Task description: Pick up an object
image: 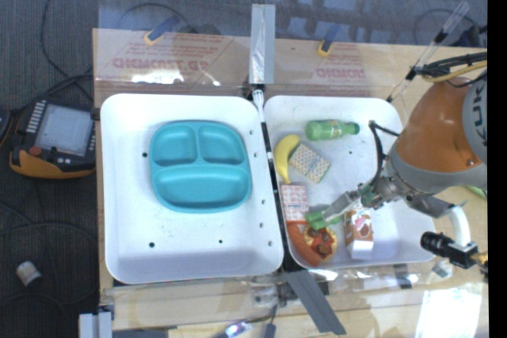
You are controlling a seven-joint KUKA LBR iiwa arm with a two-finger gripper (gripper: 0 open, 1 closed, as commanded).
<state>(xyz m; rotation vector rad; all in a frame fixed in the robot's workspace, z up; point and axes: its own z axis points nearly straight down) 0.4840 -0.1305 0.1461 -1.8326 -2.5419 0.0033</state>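
The right bin (380, 111) holds several items: a green bottle (333, 129) lying at the back, a yellow banana (283, 157) by the left wall, a checkered cracker (309, 163), a red and white packet (294, 202), an orange-red toy food piece (313, 241) at the front, and a small juice carton (360, 232). My gripper (323, 216) reaches in from the right and sits low over the front of this bin. It is between the packet and the carton, just above the orange-red piece. A small green part shows at its tip.
The left bin (127, 233) holds a turquoise divided plate (200, 165). A divider wall (268, 170) separates the two bins. The arm's orange band (436, 134) hangs over the right bin's right side. A handheld pendant (55, 138) lies on the floor to the left.
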